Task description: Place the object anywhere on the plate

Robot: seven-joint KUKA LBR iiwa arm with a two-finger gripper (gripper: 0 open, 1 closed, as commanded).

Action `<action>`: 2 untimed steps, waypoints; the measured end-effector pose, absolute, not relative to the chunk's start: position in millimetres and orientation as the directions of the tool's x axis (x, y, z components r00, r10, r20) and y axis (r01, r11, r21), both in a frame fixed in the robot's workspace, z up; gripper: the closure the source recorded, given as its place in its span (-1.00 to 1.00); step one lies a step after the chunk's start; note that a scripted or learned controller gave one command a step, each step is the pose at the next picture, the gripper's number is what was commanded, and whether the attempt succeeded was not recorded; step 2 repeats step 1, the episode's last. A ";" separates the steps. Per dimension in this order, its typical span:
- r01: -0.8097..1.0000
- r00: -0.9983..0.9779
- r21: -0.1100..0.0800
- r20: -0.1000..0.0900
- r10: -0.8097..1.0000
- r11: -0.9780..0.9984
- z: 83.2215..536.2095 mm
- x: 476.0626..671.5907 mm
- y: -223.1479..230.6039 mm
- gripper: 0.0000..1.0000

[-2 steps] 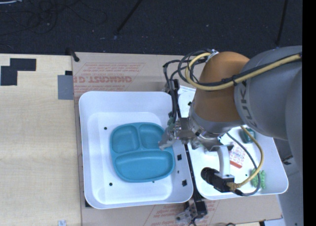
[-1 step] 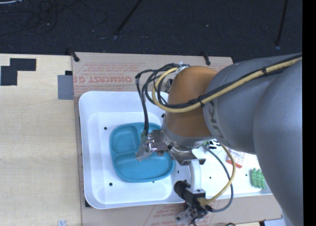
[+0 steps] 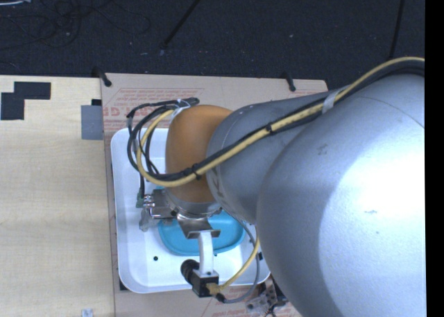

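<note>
Left of the gripper point(image 3: 182, 217) stands the near wall of a white bin point(image 3: 127, 239), set on the bench point(image 3: 55, 204). Directly under the gripper lies the blue plate point(image 3: 172, 241), its rim showing out to the left of the gripper and again to the right. The gripper hangs low over the plate, below the orange band point(image 3: 189, 143). Whether it is open or closed, and whether it has anything in its grasp, cannot be told, because the wrist covers it. For the same reason the object's place cannot be told. To the right, the grey arm point(image 3: 333, 198) covers the rest of the bin.

The main risk appears to be a release made blind. If the object is held off the plate's middle, it could drop on the rim and slide into the bin. If the grasp is empty, opening would achieve nothing. The loose yellow cable point(image 3: 142, 143) left of the wrist might also snag.
</note>
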State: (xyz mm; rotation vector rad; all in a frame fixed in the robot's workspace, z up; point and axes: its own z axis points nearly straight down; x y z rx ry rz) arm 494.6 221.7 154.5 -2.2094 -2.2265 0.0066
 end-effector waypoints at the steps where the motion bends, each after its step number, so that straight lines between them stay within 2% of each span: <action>1: 1.000 -0.001 -0.005 -0.002 1.000 0.001 157.4 494.9 217.2 -1.00; 2: 1.000 -0.001 -0.005 -0.002 1.000 0.001 157.4 494.9 217.2 -1.00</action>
